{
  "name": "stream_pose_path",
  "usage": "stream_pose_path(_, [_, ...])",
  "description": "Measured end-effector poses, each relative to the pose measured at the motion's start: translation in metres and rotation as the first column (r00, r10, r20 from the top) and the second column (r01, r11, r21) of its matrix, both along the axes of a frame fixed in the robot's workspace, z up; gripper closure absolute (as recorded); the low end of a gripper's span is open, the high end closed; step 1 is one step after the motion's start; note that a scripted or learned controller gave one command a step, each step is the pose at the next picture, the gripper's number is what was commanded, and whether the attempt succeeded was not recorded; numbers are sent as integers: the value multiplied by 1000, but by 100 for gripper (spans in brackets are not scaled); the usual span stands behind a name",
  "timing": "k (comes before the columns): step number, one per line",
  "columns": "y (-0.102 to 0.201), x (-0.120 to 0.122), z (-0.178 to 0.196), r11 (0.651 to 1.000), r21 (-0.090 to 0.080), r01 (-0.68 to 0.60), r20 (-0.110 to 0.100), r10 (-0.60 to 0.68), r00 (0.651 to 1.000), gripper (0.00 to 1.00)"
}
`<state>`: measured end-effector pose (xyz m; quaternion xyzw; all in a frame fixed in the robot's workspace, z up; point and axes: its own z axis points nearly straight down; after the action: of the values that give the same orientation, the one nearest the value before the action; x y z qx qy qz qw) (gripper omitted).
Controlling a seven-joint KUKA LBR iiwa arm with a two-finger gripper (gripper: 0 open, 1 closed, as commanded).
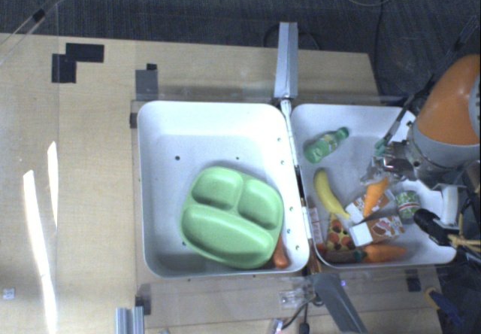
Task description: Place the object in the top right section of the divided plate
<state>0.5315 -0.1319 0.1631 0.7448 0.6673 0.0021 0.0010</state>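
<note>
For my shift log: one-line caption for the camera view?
Arm over right bin of toy food; green plate waits in left bin.

A pale wooden worktop (90, 197) fills the frame's left and middle. Two white bins lie on it: left bin (161, 174) mid-frame, right bin (353, 118) touching it at right.

The arm (451, 110) is a thick rounded body, bright orange on its upper bulge with a grey band beneath. Below that sits a cluttered wrist of dark and metallic parts (too small to make out), with black cabling alongside.
</note>
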Motion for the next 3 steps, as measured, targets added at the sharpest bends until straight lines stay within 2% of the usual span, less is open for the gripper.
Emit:
stream_pose_path(1, [57, 2, 22, 903, -3, -430, 0, 430, 903, 100])
stream_pose_path(2, [-12, 9, 1, 923, -4, -385, -1, 385, 923, 100])
stream_pose_path(3, [63, 31, 28, 854, -4, -520, 0, 520, 854, 100])
